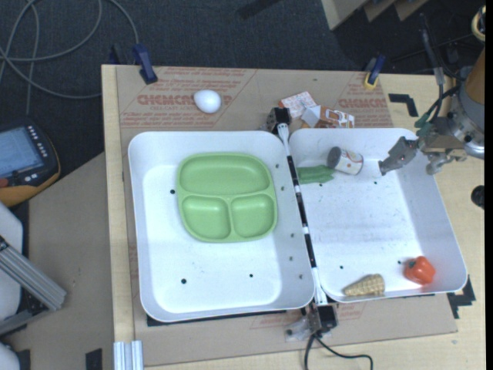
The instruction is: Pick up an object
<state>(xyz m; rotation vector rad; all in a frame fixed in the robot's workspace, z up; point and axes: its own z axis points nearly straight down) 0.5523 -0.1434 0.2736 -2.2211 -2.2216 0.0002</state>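
A green divided plate lies in the left bin. In the right bin, left to right: a green piece, a small cup, a cone, a red pepper. The end effector hovers just right of the cup, holding nothing; whether spread, I cannot tell. Judged step: approach. Next, descend onto the cup.

bins 2 | green tray 1 | egg 1 | cone 1

Cardboard-topped bench under two white bins, side by side. Beyond the bins, a white egg and crumpled wrappers.
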